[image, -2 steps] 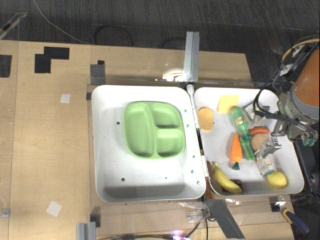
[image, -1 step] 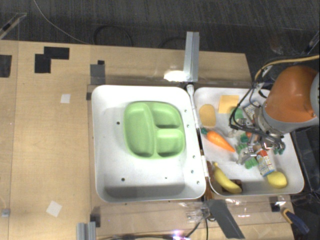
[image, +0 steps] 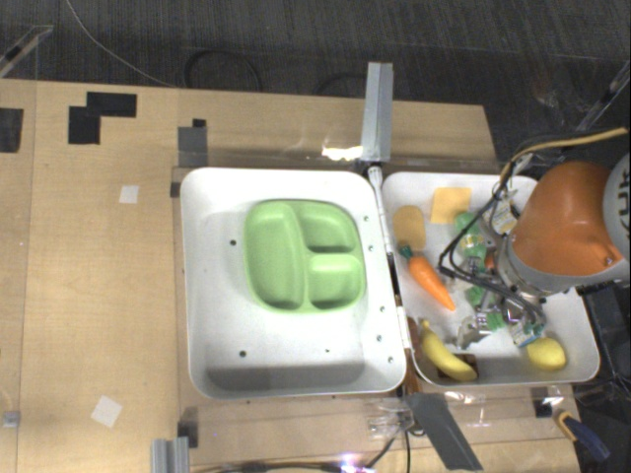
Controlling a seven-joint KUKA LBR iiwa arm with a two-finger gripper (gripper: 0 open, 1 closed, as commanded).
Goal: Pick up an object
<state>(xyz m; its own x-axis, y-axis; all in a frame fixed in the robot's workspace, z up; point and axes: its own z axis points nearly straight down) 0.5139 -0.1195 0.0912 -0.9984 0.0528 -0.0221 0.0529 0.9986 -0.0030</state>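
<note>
A yellow banana [image: 444, 355] — curved, dark-tipped — lies at the right bin's [image: 590, 363] front edge. The gripper [image: 493, 321] hangs low just beside it, wrist bent over the bin.

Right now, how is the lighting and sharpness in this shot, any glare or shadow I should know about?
Camera view: even overhead light; a small bright glare spot on the left bin rim near the metal post; a soft shadow along that bin's near inside wall; the green tray is crisp, while the gripper area is cluttered with wires and slightly soft.
</note>
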